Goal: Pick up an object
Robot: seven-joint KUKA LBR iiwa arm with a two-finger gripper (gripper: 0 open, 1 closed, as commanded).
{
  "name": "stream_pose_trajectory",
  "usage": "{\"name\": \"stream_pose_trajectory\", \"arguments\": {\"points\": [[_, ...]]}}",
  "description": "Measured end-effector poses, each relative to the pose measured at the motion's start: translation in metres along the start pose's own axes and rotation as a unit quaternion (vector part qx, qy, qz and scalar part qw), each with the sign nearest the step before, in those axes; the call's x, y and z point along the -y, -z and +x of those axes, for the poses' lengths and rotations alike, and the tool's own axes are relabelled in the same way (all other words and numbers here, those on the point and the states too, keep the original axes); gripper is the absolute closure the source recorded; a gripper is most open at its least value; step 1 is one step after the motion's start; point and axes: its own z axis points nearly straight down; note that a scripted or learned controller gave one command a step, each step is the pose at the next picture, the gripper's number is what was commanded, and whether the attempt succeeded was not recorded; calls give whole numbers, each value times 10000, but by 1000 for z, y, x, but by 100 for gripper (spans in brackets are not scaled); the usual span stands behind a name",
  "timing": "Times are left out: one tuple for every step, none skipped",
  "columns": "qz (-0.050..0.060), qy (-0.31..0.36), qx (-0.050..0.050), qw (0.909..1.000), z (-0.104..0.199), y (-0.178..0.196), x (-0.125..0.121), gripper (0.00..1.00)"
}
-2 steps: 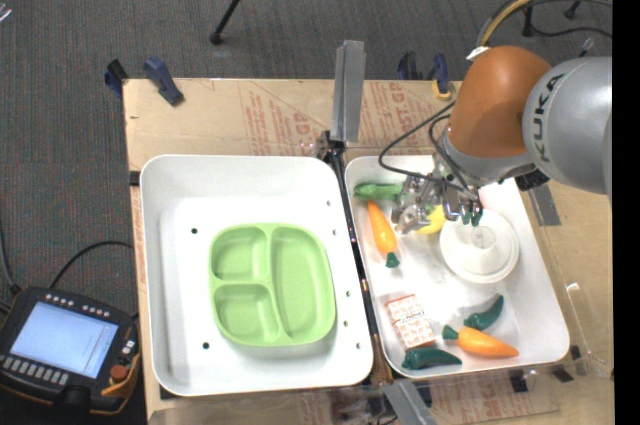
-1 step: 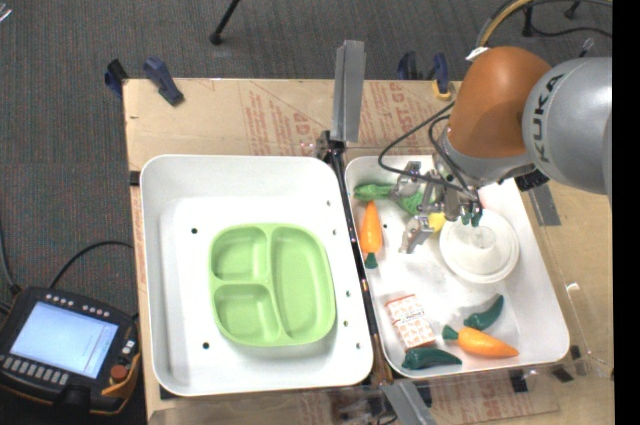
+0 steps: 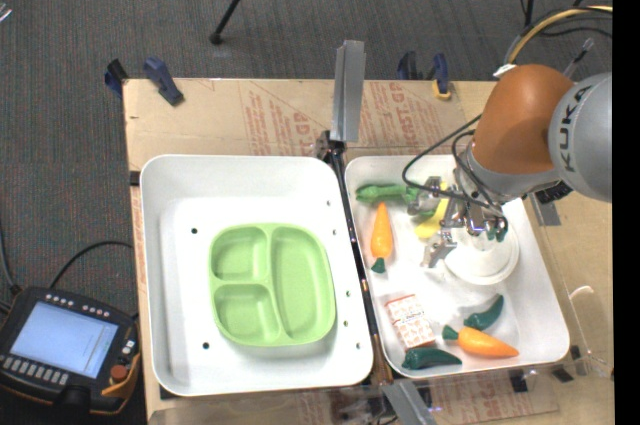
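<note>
— Objects for picking lie in the right-hand bin: which ones are clear?

— An orange carrot with a green tip at the bin's left side, a green pepper-like piece above it, a red-and-white card lower down, a dark green piece at the bottom, and a second carrot with a dark teal piece just above it.

— Anything hard to make out?

— A yellow item is half hidden under the wrist, and a white round thing sits partly beneath the gripper; what either is, I cannot tell.

— And the gripper?

— It hangs low at the bin's middle, just beside the yellow item. Whether its grip is wide or narrow cannot be told; metal parts blur together there.

— The arm?

— The arm enters from the right of the frame, orange band uppermost, bending down into the bin.

— The left bin?

— It holds a light green divided tray.
</note>
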Motion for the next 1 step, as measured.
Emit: {"name": "stream_pose_trajectory", "arguments": {"points": [[-9,-47,-5,10000,3,0,-40,0]]}}
